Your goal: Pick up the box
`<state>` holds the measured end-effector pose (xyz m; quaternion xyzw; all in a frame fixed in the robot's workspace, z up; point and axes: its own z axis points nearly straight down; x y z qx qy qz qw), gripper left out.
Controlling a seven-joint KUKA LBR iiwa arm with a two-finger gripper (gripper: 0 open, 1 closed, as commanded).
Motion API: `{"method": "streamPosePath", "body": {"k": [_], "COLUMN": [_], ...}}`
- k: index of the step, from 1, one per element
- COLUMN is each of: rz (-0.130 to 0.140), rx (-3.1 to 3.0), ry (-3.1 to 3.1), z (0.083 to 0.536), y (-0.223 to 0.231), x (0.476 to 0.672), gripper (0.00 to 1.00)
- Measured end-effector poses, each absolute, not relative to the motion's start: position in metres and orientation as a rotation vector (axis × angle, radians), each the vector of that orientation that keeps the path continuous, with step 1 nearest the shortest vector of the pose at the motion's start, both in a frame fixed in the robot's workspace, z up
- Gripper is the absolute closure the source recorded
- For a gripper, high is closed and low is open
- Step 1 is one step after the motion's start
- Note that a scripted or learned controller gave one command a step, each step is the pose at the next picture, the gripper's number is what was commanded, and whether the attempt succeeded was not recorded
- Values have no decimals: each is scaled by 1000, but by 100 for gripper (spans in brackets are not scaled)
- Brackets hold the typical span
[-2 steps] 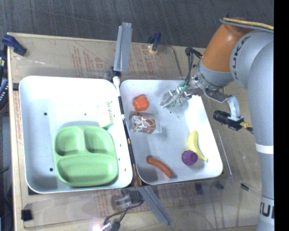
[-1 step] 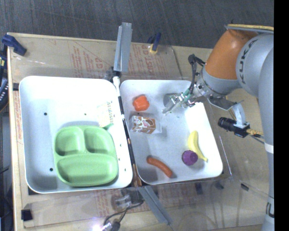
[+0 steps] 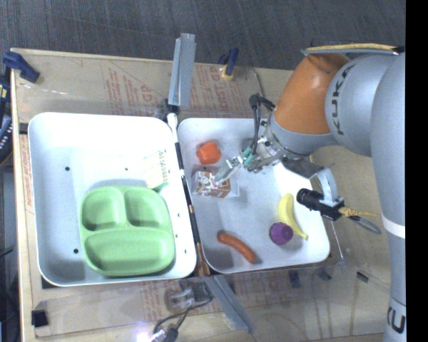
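The box (image 3: 212,184) is small, with a colourful printed face, and lies flat in the left part of the right bin (image 3: 310,251). My gripper (image 3: 237,164) hangs just above and to the right of the box, its tip close to the box's upper right corner. Nothing shows as lifted; the box rests on the bin floor. The grey arm with its orange band (image 3: 310,105) comes in from the upper right.
The right bin also holds an orange-red round item (image 3: 208,152), a banana (image 3: 289,214), a purple plum (image 3: 281,233) and a sausage (image 3: 237,246). In the left bin (image 3: 50,148) sits a green divided tray (image 3: 127,230) and a small pale packet (image 3: 157,168).
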<state>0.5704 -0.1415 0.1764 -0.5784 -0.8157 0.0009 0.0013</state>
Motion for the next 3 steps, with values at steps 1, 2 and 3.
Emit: {"method": "streamPosePath", "body": {"k": [1, 2, 3], "rz": [4, -16, 1], "rx": [-2028, -2075, -1985], "ry": [-2394, -2383, -2431], "z": [147, 114, 144], "y": [-135, -135, -160], "x": [549, 580, 513], "gripper": [0, 0, 0]}}
